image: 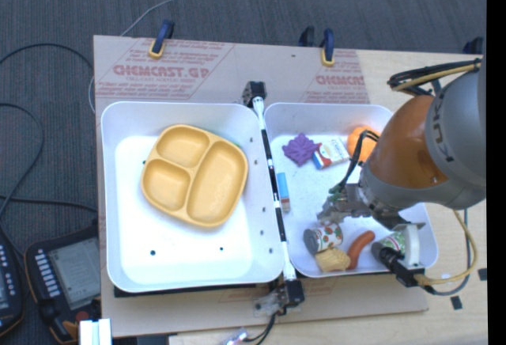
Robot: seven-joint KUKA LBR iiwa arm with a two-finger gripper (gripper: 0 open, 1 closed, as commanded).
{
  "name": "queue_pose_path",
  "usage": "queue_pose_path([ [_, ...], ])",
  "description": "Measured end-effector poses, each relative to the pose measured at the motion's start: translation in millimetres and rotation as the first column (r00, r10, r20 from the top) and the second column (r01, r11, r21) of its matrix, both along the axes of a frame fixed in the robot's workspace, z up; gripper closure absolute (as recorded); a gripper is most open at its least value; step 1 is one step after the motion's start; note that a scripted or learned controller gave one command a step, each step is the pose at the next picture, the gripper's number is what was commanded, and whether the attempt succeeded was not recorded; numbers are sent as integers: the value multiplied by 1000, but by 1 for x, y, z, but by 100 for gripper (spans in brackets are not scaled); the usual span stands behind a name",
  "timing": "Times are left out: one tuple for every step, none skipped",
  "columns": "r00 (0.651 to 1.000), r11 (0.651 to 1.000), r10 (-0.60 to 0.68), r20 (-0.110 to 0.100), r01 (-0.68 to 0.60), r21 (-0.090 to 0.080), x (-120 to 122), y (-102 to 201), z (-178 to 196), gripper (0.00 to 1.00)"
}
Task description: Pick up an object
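Objects crowd the right bin's (277, 240) near end: a small can (323, 238), a tan pastry (333, 259) and a red sausage (360, 247), all just below the gripper (341, 207); whether its fingers are spread, I cannot tell. Beyond the gripper lie a purple toy (300, 149) and a carton (333, 152). Left of the right bin, a yellow divided plate (194, 174) sits in the left bin (126, 256), white floor around it. Farther off, clamps (326, 47) pin the tabletop (158, 70) edge.

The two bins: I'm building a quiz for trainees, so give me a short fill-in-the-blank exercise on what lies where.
1. The yellow divided plate lies in the ____ bin.
2. The plate has ____ compartments.
3. The purple toy lies in the ____ bin.
4. The gripper hangs over the ____ bin.

Missing words: left; three; right; right
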State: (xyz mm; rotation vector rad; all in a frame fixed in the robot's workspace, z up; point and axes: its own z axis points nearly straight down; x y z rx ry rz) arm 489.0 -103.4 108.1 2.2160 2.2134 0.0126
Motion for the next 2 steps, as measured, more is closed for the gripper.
queue_pose_path([
  [1000, 1000, 0, 0, 0, 0, 0, 0, 0, 0],
  [1000, 1000, 0, 0, 0, 0, 1, 0, 9, 100],
])
